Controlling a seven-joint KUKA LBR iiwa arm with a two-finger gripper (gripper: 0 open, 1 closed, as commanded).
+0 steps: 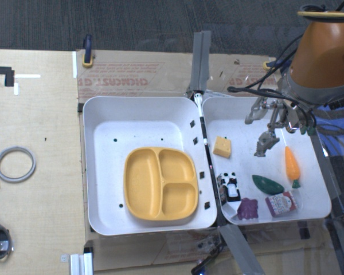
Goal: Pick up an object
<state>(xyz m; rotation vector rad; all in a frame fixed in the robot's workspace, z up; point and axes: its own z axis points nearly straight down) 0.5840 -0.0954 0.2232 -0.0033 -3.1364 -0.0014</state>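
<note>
Camera view, upper right of the frame: the arm (324,50) enters with its orange band uppermost and its grey wrist pointing down and left over the right bin (315,211). The metal jaws (262,132) hang above the bin's bare upper middle, apart, with nothing between them; one finger (266,143) reaches lower than the other.

Six small things lie in the right bin. A cheese wedge (222,147), pale yellow and blocky, sits near the left wall. A carrot (292,165), smooth orange with a green tip, lies along the right side, just right of the jaws and below them in the frame. A dark green, leaf-shaped piece (268,184) lies at centre bottom. A red packet (281,203) is just below it. A purple grape cluster (247,209), bumpy, lies lower left. A black-and-white toy (229,188) rests against the left wall.

The left bin (97,153), white smooth plastic with rounded corners, holds one yellow tray (160,183) with three compartments.

On the pale wood worktop (40,125) at the frame's left lies one grey ring (14,164).
</note>
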